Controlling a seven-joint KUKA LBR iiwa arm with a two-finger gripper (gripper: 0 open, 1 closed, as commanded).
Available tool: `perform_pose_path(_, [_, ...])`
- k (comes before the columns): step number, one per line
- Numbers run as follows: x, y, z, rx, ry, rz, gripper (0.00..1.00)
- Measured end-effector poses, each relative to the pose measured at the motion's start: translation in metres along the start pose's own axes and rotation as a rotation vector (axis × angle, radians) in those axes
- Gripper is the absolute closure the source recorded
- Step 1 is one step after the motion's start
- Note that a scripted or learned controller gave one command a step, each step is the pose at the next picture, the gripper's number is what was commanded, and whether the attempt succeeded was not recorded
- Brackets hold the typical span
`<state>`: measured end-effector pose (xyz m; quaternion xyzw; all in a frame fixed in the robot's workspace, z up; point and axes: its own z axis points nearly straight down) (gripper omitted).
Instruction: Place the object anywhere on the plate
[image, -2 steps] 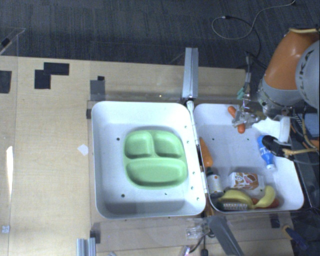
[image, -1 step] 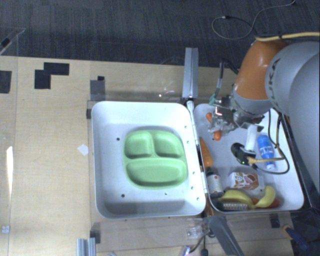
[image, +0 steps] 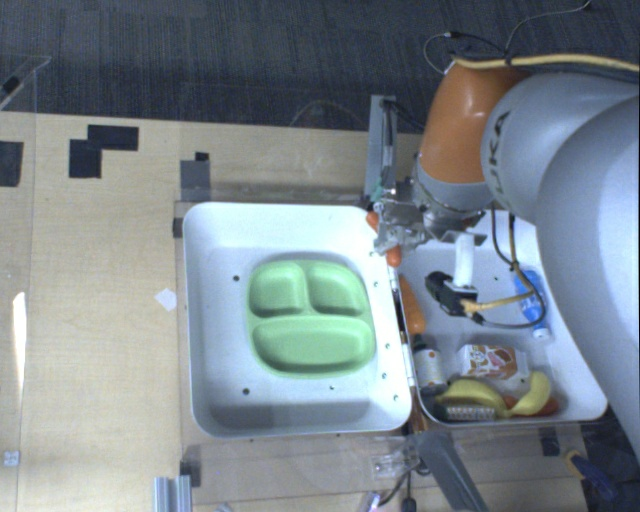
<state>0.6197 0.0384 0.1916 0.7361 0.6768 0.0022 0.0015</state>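
While end effector (image: 400, 232) hangs over rim between bins, jaw state cannot be told. Green plate (image: 307, 315) lies in left bin (image: 210, 300), bare. Orange object (image: 410, 305) lies just below end effector, right of plate, against divider. Risk: wall blocks grasp; banana (image: 500, 395), bottle (image: 535, 305) crowd nearby, wrong pick likely.

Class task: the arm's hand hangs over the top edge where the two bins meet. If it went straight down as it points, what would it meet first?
Probably the orange item along the right bin's left wall, or the rim itself; the hand is above it, but depth is unclear from this slanted view.
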Motion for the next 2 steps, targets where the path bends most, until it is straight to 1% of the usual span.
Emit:
perform_pose_path(1, [0.06, -0.0505, 0.0068, 0.002, 0.001, -0.362, 1.0])
perform_pose_path(2, [0.0596, -0.0503, 0.0068, 0.002, 0.0, -0.362, 0.0])
